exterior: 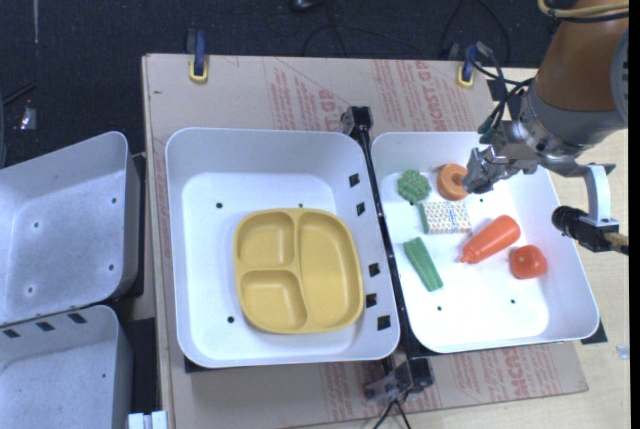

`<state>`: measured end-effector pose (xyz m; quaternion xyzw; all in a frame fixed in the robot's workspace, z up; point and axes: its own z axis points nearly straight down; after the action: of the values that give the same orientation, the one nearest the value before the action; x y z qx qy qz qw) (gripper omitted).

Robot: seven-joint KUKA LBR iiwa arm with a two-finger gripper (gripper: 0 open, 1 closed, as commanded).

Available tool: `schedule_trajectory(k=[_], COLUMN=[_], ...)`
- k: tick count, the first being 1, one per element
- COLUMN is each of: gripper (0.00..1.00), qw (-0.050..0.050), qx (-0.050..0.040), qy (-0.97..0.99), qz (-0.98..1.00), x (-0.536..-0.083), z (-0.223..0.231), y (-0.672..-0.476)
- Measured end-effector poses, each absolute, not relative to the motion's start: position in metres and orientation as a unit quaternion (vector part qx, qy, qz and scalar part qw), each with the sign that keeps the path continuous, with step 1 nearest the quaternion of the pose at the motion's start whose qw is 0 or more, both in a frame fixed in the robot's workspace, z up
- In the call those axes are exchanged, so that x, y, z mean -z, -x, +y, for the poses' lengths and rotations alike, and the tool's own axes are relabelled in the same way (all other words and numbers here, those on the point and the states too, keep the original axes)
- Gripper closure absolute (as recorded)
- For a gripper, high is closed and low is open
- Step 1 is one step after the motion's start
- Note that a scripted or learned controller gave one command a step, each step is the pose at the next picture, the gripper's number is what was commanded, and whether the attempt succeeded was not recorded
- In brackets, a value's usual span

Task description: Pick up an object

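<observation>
The right bin (520, 317) holds several toy foods. A green broccoli piece (412, 185) lies next to an orange ring (451, 181), with a white patterned block (446, 216) just below them. An orange carrot (490, 240), a red tomato (528, 262) and a long green pod (423, 264) lie nearer the front. My gripper (482, 171) hangs low over the bin's back part, right beside the orange ring's right edge and partly covering it. I see nothing lifted off the bin floor.
The left bin (200, 217) carries a yellow divided plate (298, 269). A black divider (375, 227) runs between the bins. The arm's grey body (580, 77) comes in from the upper right, with a black fixture (590, 225) on the right rim.
</observation>
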<state>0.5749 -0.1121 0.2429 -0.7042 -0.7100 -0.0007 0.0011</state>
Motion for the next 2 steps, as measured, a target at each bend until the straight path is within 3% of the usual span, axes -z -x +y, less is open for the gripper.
schedule_trajectory(k=[2], gripper=[1.00], qw=[0.001], qx=[-0.0001], qy=[0.705], qz=[-0.709], x=[-0.241], z=[-0.009], y=[-0.562])
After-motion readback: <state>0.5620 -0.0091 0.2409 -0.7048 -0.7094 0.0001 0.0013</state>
